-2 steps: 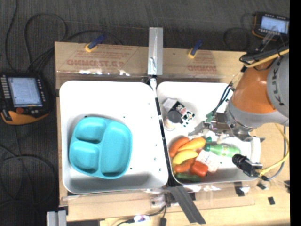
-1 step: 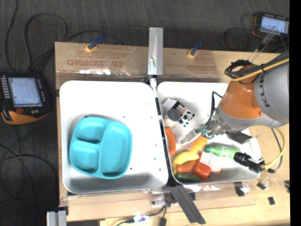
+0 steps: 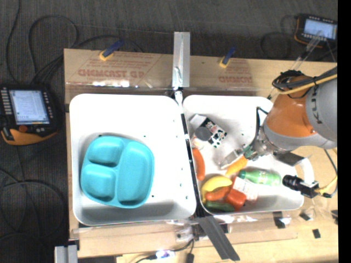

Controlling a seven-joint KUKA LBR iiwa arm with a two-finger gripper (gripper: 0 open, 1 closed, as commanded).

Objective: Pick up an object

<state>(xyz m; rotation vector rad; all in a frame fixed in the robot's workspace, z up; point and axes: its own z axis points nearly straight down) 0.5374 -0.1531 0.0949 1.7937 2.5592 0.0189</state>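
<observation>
The right bin [image 3: 241, 107] holds a heap of small things: a green bottle [image 3: 261, 177] lying on its side, a yellow banana [image 3: 215, 183], a red pepper [image 3: 236, 199], an orange carrot [image 3: 199, 164] by the left wall, and a black and white box [image 3: 214, 133] at the back. My gripper [image 3: 248, 152] reaches in from the right and is low over the bin's middle. Just left of and below it lies a short orange piece [image 3: 236, 166], close to the gripper tip. I cannot make out whether they touch. The grey and orange wrist [image 3: 290, 126] hides the bin's right side.
The left bin [image 3: 82, 109] holds a teal divided plate [image 3: 118, 171]. A metal post [image 3: 181, 59] stands behind the wall between the bins. A teach pendant [image 3: 26, 114] lies on the floor at the left. Cables [image 3: 299, 81] loop over the arm at the right.
</observation>
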